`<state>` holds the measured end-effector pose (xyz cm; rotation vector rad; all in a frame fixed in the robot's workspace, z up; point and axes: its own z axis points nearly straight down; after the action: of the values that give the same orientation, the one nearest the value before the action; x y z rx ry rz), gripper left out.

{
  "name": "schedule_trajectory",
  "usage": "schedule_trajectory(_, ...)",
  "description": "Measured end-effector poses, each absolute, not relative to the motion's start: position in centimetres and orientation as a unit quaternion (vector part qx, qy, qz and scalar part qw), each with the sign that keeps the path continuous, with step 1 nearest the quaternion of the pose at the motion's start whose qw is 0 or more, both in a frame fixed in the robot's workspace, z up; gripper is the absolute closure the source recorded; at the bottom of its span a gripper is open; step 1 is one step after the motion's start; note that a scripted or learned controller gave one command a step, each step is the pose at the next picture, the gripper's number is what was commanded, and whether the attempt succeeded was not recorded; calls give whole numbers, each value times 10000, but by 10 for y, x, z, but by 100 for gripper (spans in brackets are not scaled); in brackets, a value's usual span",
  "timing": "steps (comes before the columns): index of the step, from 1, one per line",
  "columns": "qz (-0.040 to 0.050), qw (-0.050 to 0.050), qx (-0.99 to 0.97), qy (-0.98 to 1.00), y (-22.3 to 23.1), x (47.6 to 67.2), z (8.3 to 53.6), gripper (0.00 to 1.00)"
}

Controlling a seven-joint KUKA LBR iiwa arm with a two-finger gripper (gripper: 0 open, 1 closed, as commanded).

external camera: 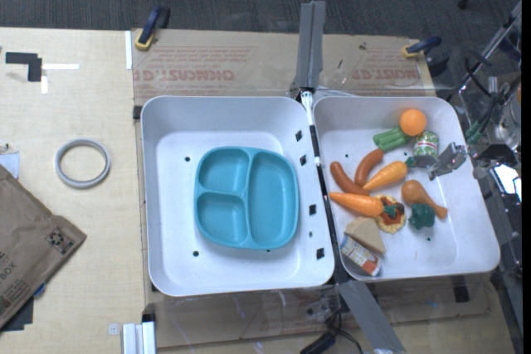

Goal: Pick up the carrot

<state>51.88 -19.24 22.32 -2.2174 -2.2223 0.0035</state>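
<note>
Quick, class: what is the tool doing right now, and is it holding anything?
Tool: over the right bin, near the carrots; nothing seen held, and open or closed cannot be told.

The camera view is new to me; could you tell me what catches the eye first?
A turquoise divided plate sits alone in the left bin. The right bin holds a jumble of toy food, with an orange carrot near its middle and the gripper just right of the pile.
</note>
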Motion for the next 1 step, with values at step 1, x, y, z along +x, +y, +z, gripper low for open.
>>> schedule_trajectory(1,-1,-6,-5734,-8193,-166,574,92,0)
